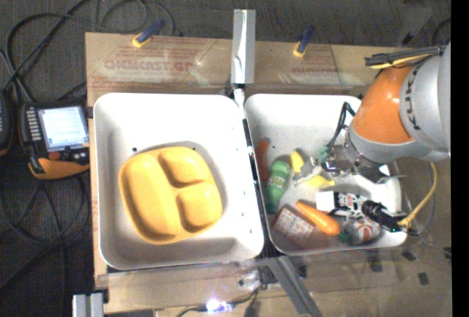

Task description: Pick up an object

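The right bin [308, 109] holds a heap of small things. A green bottle [278, 178] lies at its left, with a thin orange-red piece [261, 156] by the dividing wall. A yellow object [298, 160] sits beside the bottle. An orange carrot [320, 217] lies over a brown packet [294, 228], and a small can [362, 230] rests at the front right. My gripper [322, 166] hangs low over the middle of the heap, next to the yellow object, under the arm's orange band [383, 109]. A white and black item [343, 200] lies just below it.
The left bin [110, 125] holds a yellow compartment plate [171, 193]. A metal post [242, 45] stands behind the wall between the bins. A handheld screen unit [57, 131] and cables lie on the floor at the left.
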`<action>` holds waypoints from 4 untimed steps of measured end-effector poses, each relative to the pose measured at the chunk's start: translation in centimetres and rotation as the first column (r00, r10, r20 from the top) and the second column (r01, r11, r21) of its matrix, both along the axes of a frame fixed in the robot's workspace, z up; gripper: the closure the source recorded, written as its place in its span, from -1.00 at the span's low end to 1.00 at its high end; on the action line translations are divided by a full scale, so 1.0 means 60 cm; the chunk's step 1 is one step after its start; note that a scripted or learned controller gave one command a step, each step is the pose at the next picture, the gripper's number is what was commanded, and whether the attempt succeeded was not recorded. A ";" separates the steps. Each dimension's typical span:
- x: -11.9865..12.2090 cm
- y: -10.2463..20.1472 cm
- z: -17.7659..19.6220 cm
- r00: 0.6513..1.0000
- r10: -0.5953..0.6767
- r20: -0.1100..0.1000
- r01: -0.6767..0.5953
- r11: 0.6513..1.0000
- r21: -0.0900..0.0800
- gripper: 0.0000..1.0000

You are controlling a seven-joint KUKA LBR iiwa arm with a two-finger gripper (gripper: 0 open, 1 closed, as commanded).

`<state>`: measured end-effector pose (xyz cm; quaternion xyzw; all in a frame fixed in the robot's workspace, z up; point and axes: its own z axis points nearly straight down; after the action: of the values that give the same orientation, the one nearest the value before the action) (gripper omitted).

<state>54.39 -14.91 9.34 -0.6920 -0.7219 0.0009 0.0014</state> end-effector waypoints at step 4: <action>0.091 -0.015 0.008 0.999 0.034 0.011 -0.034 0.999 -0.003 1.00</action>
<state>59.84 -15.82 9.80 -0.6796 -0.7335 -0.0018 -0.0035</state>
